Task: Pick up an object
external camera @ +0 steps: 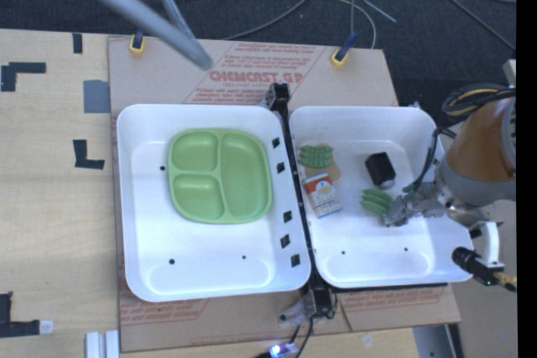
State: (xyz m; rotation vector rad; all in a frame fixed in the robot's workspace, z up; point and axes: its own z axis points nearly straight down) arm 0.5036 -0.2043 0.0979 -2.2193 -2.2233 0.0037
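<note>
In the right bin, my gripper sits low beside a small green toy, just touching its near end; how the gripper stands I cannot tell. The toy looks light and soft, so I judge a pinch across its narrow middle safest, lest it squirt sideways.

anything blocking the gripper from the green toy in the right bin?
Nothing visible. The gripper sits in the right bin right beside the green toy. The black block lies just above the toy in the view, off to the side.
</note>
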